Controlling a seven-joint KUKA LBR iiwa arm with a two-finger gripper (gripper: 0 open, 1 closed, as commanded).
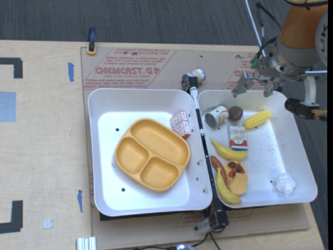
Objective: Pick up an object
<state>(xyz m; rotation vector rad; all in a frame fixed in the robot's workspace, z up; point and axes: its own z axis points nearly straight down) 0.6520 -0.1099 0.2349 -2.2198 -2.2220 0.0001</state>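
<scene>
Yellow divided plate in left bin, bananas in right bin, fingers apart

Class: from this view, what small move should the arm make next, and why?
Probably lower toward the corn. The gripper hangs open over the right bin's far edge, holding nothing, and the corn lies nearest, with space around it.

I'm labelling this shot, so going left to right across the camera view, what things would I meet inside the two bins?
Yellow divided plate → small red-and-white carton → tin can → brown ball → corn cob → white crumpled wad.
</scene>
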